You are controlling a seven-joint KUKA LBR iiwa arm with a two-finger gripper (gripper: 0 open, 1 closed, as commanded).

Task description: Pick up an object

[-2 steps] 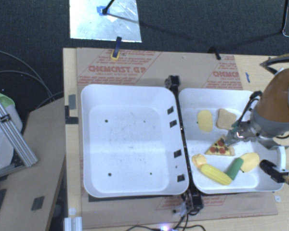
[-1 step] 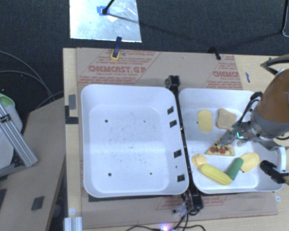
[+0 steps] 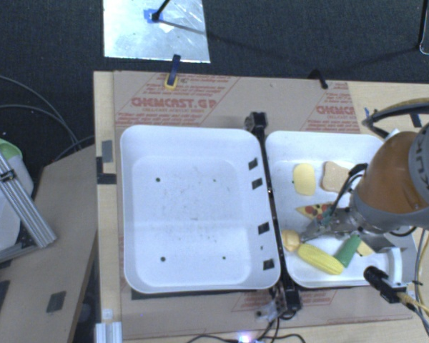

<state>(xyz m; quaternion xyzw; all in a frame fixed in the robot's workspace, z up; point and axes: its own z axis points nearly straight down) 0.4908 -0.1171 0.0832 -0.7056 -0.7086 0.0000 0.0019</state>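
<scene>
While your arm [image 3: 404, 177] is already down inside the right bin [image 3: 311, 143], I'd say the pick itself isn't done yet, since nothing looks lifted and every item sits on the bin floor. The pincer [image 3: 322, 224] is low among the clutter, right by the pizza slice [image 3: 313, 211] and just above the corn [image 3: 320, 258], but honestly you can't tell from this angle if it's spread or pressed together, or if it's pinching anything, so don't count it as a grab. My guess is you're at the reach-and-close stage, with closing, lifting and clearing the bin all left to do. Count-wise: two white bins on the worktop [image 3: 222, 95], one arm. In the right bin I make out one yellow block [image 3: 304, 179], one tan bread-like piece [image 3: 334, 175], one pizza slice, one corn, one green piece [image 3: 348, 248] and one small yellow lump [image 3: 291, 241] near the divider. The wrist covers part of that bin, so there could be more under it. All the candidates are in the right bin, bunched toward its near half.
</scene>
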